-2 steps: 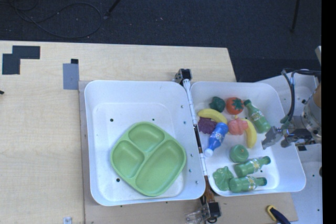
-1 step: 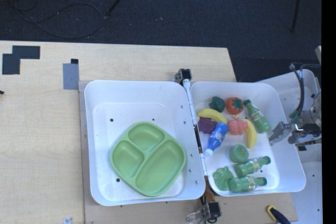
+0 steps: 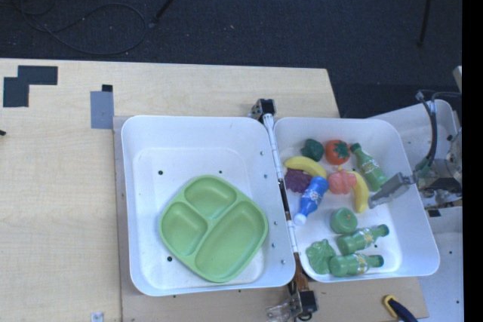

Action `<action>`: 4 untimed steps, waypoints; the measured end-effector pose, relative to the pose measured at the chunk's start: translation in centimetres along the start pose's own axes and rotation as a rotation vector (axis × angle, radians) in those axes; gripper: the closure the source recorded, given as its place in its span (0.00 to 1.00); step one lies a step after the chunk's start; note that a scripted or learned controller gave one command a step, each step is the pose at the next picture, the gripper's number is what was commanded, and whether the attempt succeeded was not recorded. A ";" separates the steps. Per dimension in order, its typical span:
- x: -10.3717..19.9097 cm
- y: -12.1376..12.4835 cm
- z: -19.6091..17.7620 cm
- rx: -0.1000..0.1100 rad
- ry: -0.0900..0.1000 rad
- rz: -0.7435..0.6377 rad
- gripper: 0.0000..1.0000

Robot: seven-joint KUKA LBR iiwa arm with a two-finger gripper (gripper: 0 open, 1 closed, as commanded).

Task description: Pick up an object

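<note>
STAGE: approach | PINCER (image 3: 379, 194): state cannot be determined, low over right bin (image 3: 411, 253) beside yellow banana (image 3: 361, 192) | TOYS: clustered in right bin, nothing lifted

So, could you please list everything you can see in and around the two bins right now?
Divided plate: 1, light green, left bin.
Bananas: 2, yellow, right bin.
Tomato: 1, red-orange, right bin, far side.
Grapes: 1 bunch, purple, by the divider.
Blue bottle: 1, blue and white, right bin.
Green bottles: 3, one far, two near.
Pink item: 1, right bin centre.
Other green toys: 3, right bin.
Gripper: 1, grey, over right bin's right side.
</note>
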State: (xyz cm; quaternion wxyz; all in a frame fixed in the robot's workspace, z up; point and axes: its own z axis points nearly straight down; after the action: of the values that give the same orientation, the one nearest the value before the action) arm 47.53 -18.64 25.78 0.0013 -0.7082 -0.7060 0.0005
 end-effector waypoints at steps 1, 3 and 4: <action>-2.6 2.2 13.5 -0.011 -0.001 -0.001 0.00; 0.4 0.0 16.1 0.002 0.003 0.004 1.00; 5.5 0.1 5.6 -0.001 0.000 -0.004 1.00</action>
State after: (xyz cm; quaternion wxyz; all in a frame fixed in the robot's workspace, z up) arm 47.60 -13.09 20.22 0.0011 -0.7067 -0.7075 0.0003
